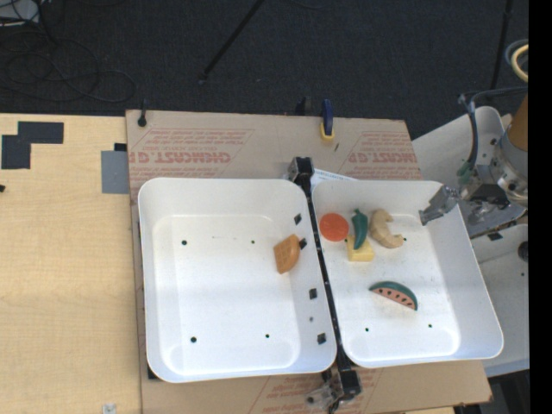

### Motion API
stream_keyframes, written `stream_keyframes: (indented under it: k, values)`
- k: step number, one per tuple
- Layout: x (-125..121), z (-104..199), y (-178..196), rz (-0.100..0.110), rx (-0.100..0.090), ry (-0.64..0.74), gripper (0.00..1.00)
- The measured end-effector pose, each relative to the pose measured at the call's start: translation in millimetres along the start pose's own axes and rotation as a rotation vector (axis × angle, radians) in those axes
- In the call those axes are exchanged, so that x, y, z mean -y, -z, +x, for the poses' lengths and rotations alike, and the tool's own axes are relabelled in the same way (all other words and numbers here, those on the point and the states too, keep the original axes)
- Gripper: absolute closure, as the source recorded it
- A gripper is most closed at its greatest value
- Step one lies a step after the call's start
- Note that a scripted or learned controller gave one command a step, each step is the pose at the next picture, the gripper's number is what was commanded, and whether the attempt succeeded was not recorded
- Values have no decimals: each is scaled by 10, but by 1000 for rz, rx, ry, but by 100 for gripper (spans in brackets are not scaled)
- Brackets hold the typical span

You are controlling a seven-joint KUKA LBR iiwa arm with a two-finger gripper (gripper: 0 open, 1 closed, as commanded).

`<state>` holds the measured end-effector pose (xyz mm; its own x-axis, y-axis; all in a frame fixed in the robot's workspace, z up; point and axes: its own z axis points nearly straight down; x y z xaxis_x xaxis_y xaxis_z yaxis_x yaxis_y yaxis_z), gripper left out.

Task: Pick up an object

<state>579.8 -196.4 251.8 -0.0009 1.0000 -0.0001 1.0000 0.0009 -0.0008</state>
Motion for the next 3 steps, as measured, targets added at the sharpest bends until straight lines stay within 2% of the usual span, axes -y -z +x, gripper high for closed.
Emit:
stream_keyframes:
  k: [1,2,3]
  values:
    - [-1,-4,98,0,-1,1,100]
    - [-638,5,616,-8,2,1,100]
    - [-652,671,1661,-9,0,6,100]
